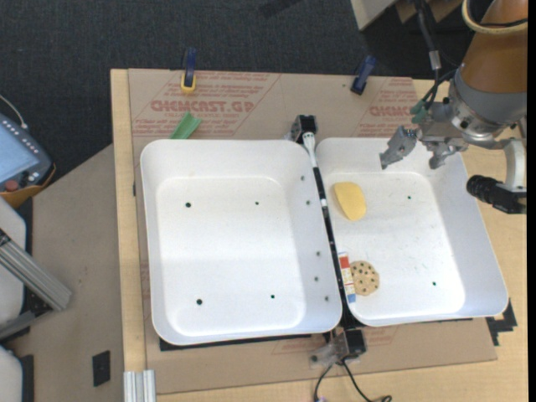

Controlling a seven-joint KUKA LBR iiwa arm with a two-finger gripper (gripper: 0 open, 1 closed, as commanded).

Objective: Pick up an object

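Though nothing sits between its fingers, the gripper (416, 149) hangs with jaws spread wide over the far edge of the right bin (456, 249), while the yellow lump (350, 200) lies in that bin's far-left part and the cookie (363, 278) lies near its left wall, close to a small striped packet (345, 275). Judging by looks, the lump is light, smooth and perhaps a little slippery, best pinched across its narrow width, whereas the cookie seems flat and brittle. Both rest on smooth white plastic with open floor to their right, beside the left bin (226, 241).
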